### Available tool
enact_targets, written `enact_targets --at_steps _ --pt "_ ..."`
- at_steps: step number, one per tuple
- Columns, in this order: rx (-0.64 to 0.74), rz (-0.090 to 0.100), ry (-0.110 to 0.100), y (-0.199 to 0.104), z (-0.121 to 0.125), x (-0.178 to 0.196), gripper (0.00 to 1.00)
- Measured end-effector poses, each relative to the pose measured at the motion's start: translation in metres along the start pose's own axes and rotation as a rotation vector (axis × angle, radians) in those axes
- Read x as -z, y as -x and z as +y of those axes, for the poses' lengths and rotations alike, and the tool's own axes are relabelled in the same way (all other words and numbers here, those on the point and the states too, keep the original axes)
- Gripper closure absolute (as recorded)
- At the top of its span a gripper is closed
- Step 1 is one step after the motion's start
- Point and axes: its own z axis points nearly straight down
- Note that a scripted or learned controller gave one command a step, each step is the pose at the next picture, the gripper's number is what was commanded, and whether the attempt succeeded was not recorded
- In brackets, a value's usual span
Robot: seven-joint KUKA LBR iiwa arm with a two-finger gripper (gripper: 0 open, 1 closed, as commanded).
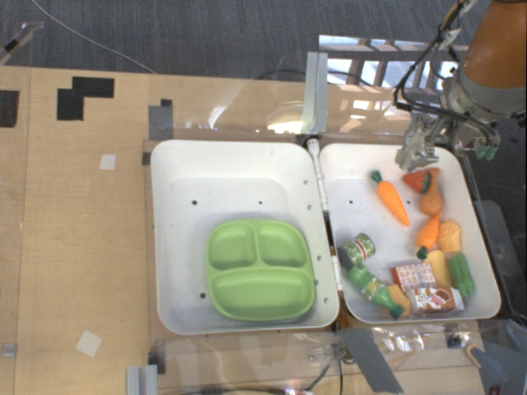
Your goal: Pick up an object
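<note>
Arm: reaches in from the right, orange band at the top right corner, wrist over the right bin's (487, 290) far side.
Pincer (414, 161): low over the far part of the right bin, just above a red toy (417, 179); whether its fingers are spread or pressed together I cannot tell.
Carrot (392, 199): lies near the pincer, toward the bin's middle.
Other toys: heaped along the right bin's near right side, with a red carton (425, 290) and a green can (359, 248).
Left bin (177, 220): holds a green tray (260, 268).
Bench (74, 245): pale wood.
</note>
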Motion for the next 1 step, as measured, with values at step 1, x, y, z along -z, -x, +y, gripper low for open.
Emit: enact_targets --at_steps 1 --pt "0.008 0.004 0.001 0.0436 0.0083 0.0947 1.00"
